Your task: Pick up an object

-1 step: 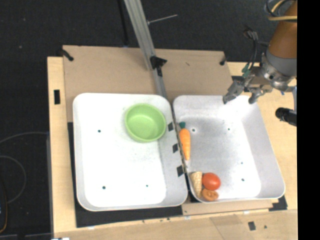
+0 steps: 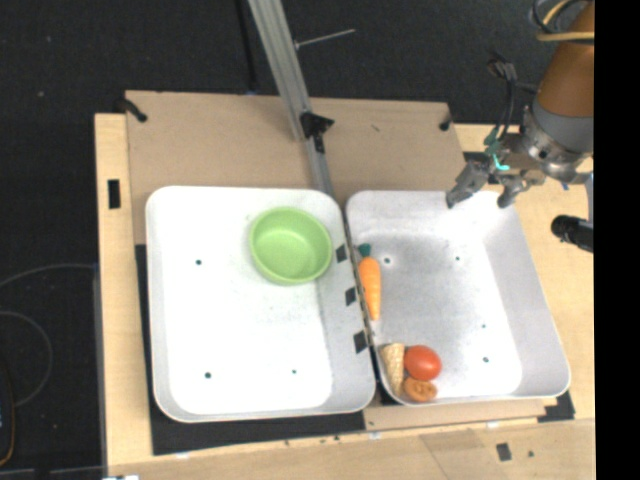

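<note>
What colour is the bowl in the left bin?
Light green. The bowl shows clearly in the camera view.

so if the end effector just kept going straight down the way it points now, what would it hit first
Most likely the bare floor of the right bin, near its far right corner. The end effector hangs open there, pointing down. The carrot and tomato lie well off that line, though depth is hard to judge.

green bowl (image 2: 290,245), orange carrot (image 2: 370,286), red tomato (image 2: 423,362)
</note>
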### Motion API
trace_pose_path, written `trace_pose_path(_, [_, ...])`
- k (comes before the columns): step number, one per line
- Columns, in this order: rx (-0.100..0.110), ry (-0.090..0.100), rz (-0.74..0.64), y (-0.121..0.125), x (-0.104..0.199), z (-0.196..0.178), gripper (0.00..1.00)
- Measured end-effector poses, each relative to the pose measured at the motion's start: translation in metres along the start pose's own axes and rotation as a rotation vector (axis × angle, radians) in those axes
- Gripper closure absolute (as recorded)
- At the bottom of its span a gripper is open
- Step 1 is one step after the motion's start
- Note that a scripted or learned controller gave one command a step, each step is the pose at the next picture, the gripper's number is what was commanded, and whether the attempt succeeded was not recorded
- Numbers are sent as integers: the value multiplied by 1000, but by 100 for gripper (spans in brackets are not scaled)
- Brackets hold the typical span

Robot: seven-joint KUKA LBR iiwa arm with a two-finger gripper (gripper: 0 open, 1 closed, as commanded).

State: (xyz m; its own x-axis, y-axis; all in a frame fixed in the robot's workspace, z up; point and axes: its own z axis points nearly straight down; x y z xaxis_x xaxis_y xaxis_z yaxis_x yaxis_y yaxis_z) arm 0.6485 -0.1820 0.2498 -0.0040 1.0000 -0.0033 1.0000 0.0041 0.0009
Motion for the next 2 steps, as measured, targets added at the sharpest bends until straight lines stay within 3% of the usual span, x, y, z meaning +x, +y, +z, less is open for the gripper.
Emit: trace_pose_path(2, [5, 2, -2, 1, 9, 104, 0])
